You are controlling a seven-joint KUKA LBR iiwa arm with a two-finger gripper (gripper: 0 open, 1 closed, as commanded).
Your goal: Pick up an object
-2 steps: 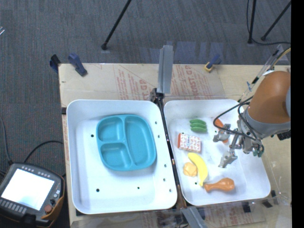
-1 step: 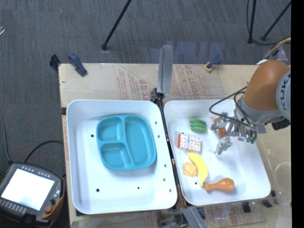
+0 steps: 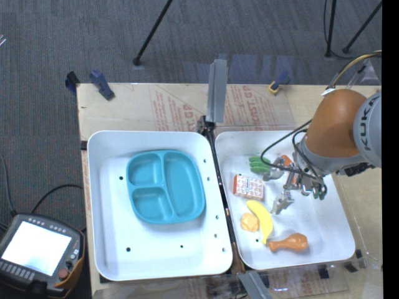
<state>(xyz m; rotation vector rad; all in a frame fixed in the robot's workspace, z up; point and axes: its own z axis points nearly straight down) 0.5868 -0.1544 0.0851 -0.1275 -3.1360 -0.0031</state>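
My gripper (image 3: 282,204) hangs over the middle of the right bin (image 3: 340,229), pointing down and to the left. It is open with nothing between its fingers. Just left of and below it lies a yellow banana (image 3: 262,218), with a small orange piece (image 3: 249,222) against the banana's left side. A red and white packet (image 3: 248,186) lies to the gripper's left. A green item (image 3: 257,164) sits further back, partly behind the wrist. A brown toy drumstick (image 3: 288,243) lies near the bin's front edge.
The left bin (image 3: 106,229) holds a blue divided plate (image 3: 166,186). A grey upright post (image 3: 217,92) stands behind the seam between the bins. Cables run from the arm's wrist (image 3: 333,129) over the right bin's back right part. A tablet (image 3: 37,248) sits at the lower left.
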